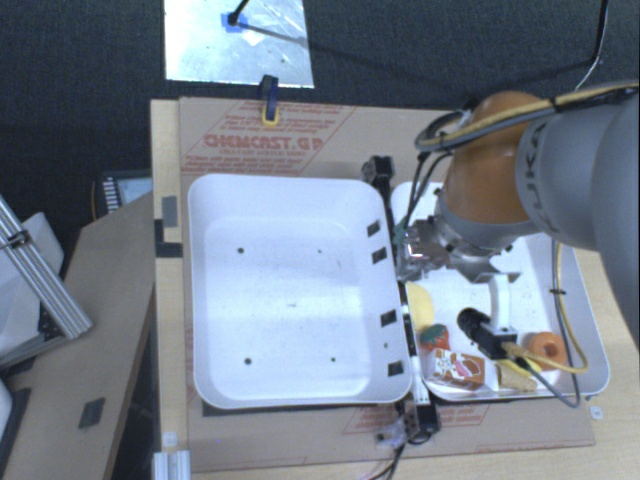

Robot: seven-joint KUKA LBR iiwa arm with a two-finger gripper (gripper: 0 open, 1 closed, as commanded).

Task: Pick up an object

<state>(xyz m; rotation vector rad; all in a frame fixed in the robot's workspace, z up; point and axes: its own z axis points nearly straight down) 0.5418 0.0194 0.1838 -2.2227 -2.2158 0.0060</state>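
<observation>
Reaching into the right bin (590, 363), the arm (540, 168) hides its fingers; their state cannot be told. Small objects (455, 366) are clustered at the bin's near edge, beside the left bin (290, 288).

Cardboard sheet (270, 133) under both bins; yellow clamp (269, 103) on its far edge, foil square (238, 26) just beyond, aluminium rail (35, 273) off left.

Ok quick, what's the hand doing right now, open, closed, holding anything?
Hand: cannot be told; it sits low over the right bin, hidden under the wrist.
</observation>
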